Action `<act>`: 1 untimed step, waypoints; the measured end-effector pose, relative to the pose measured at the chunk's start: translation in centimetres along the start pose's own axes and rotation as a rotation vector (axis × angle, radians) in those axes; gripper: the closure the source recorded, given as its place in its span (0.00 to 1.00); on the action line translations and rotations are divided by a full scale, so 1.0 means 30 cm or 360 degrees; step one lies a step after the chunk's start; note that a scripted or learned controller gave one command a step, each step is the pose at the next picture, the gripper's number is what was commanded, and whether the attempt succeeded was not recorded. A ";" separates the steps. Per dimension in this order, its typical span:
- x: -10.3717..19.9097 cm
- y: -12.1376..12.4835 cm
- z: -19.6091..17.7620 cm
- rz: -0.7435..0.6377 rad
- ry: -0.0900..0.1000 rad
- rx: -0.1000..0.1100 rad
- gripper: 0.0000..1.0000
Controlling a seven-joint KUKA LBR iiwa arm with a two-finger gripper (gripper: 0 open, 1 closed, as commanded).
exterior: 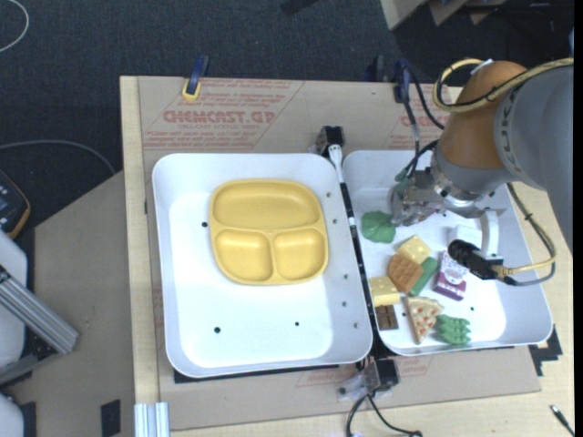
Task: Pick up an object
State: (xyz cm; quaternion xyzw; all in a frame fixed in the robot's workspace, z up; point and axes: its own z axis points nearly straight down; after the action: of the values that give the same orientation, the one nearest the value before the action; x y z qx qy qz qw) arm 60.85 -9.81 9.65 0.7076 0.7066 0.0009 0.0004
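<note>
My gripper (pixel 410 209) hangs low over the right bin (pixel 524 285), near its upper left part, just right of a green leafy toy (pixel 377 226). Below it lie a yellow cheese wedge (pixel 414 248), a brown waffle-like piece (pixel 404 269), a purple and white packet (pixel 450 279), a yellow block (pixel 383 290), a small brown piece (pixel 386 317), a pizza slice (pixel 422 317) and a green toy (pixel 453 330). The arm's grey body and orange band (pixel 478 116) cover the bin's top right.
The left bin (pixel 182 280) holds a yellow three-compartment plate (pixel 268 229). A black divider strip (pixel 346 217) runs between the bins. Clamps sit on the board's far edge. A black cable (pixel 510 271) loops off the wrist over the right bin.
</note>
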 end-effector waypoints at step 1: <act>0.017 -0.024 -0.165 -0.0003 -0.0003 -0.0004 1.00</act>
State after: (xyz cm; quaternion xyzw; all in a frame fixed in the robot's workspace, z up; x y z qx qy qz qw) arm 60.11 -9.30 14.60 0.7070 0.7072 0.0012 0.0019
